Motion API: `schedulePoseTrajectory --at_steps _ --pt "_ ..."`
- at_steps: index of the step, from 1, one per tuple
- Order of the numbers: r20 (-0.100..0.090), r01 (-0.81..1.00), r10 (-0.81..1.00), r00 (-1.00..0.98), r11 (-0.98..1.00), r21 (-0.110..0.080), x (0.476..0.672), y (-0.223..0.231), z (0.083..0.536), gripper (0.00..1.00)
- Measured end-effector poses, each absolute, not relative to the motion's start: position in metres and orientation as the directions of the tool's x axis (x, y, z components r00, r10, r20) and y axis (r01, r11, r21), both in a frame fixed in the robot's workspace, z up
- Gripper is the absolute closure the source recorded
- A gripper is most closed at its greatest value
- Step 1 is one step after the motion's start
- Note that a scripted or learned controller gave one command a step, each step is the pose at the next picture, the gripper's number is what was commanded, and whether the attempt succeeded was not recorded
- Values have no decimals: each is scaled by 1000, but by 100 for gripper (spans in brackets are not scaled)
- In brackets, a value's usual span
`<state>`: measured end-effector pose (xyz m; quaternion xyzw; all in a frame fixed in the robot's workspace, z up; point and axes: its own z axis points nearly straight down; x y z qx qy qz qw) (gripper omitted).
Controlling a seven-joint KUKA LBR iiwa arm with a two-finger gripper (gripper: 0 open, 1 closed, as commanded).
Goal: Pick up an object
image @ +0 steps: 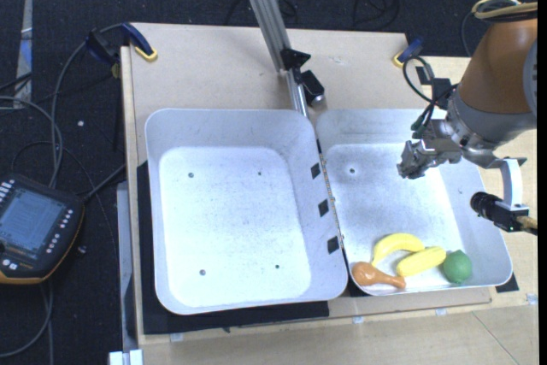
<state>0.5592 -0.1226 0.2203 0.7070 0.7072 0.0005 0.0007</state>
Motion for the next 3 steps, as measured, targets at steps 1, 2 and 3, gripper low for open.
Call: schedulePoseTrajectory --at_steps 1,2,3 --pt "1 1000 1000 -6 6 1 562 -62 226 100" --pt "1 1000 1000 -4 4 0 551 -17 225 100" --pt "1 1000 1000 -4 4 0 545 29 220 100"
